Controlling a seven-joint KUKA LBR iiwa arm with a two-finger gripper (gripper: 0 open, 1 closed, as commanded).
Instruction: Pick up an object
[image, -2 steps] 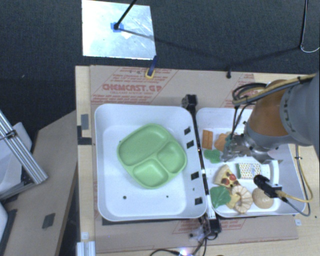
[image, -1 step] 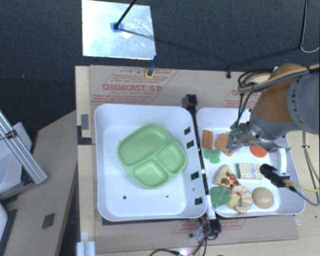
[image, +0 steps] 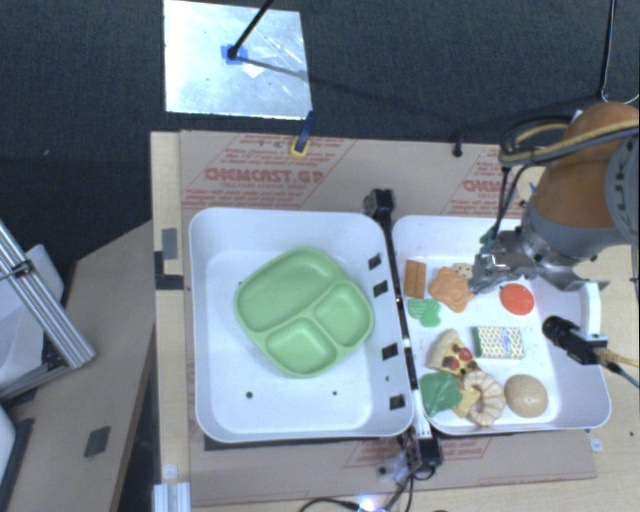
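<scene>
The grey arm's tool (image: 487, 272) hangs low in the right-hand shallow white bin (image: 598, 400), just beside the lumpy orange toy food piece (image: 451, 289), the likeliest pick since it lies nearest. Whether the tool is apart or together, I cannot tell.

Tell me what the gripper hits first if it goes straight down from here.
Probably the orange toy: the gripper sits above its right edge in the right bin. Depth is unclear, so it could land on bin floor beside it.
</scene>
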